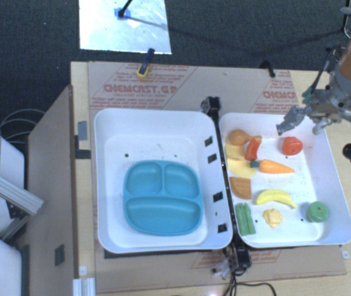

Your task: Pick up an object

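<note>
Toy food fills the right bin (337, 184). The gripper (303, 121) hangs over that bin's far edge, fingers spread apart with nothing between them, one tip far-left of the red tomato (292, 145). The carrot (274, 166) lies with its long axis left to right, orange tip pointing right. Near it, the banana (275, 197) curves left to right. A green apple (317, 211) sits near-right. The left bin (110, 165) holds a blue divided plate (162, 198).
</note>
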Motion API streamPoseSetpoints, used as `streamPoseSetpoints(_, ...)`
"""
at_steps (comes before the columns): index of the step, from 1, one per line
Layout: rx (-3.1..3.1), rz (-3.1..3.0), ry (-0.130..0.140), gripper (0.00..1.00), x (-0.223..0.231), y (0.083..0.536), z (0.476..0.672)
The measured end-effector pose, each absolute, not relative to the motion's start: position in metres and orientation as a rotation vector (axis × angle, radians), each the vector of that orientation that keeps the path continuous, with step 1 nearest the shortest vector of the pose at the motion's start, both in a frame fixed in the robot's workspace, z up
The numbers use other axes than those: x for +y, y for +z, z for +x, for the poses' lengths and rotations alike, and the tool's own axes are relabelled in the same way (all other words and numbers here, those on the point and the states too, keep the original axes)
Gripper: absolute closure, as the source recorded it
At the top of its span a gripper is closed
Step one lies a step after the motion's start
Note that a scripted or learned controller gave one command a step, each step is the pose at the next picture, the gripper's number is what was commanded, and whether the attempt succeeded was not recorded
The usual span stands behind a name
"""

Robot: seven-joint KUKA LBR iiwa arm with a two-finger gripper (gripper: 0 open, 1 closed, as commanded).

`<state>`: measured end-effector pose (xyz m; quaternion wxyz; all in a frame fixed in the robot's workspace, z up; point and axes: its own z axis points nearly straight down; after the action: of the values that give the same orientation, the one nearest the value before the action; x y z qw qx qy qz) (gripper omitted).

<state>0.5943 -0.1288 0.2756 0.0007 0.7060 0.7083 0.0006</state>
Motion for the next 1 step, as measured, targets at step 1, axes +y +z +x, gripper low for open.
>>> streamPoseSetpoints(1,2.218,2.227,0.005,0.00,-0.1796,0.0939,0.5974)
